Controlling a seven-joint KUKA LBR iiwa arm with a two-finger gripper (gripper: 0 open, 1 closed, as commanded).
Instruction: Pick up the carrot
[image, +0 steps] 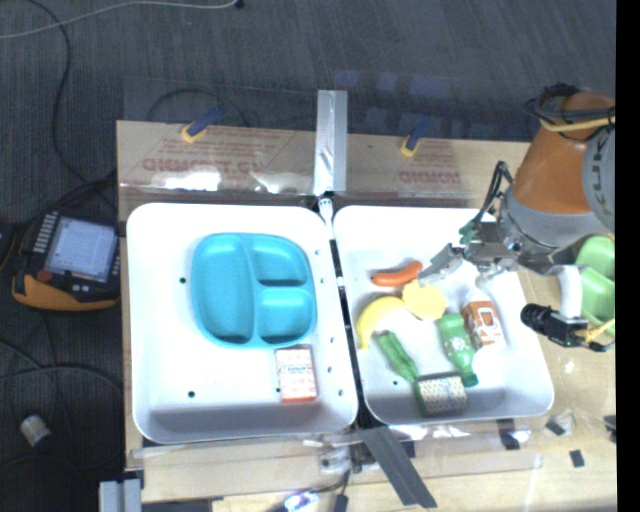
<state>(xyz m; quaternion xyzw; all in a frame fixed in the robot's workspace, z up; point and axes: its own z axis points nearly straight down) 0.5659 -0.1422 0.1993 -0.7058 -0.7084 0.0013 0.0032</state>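
Observation:
The carrot (397, 271) is a small orange-red stick lying flat in the upper left part of the right bin (530, 395). My gripper (463, 272) hangs over the same bin, just to the carrot's right. It is open, with one finger (439, 266) pointing towards the carrot's right end and the other finger (489, 283) further right. Nothing sits between the fingers. A small gap separates the nearer fingertip from the carrot.
Below the carrot lie a yellow banana (374, 319), a yellow disc (425, 300), two green bottles (457, 346) (397, 355), an orange carton (484, 323) and a grey block (441, 393). The left bin (160, 400) holds a blue divided plate (252, 287) and a small box (295, 375).

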